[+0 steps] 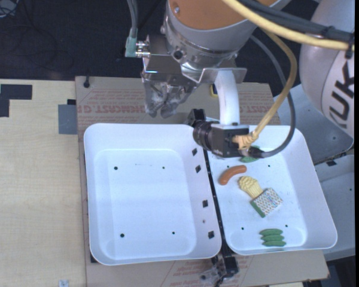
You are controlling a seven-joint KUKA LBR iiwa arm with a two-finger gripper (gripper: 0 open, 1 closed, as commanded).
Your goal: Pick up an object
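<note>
The tool [163,103] hangs high over the worktop's [30,178] back edge, behind the two bins. I cannot tell its state. The toy sausage [232,174] lies in the right bin [314,202], near the corn [249,186]. It looks small, light, hard and smooth. Best to pinch it across its middle.

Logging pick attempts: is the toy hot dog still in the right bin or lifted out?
In the bin: the hot dog lies on the right bin's floor.

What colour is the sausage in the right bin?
Orange-brown; the sausage shows in the camera view.
</note>
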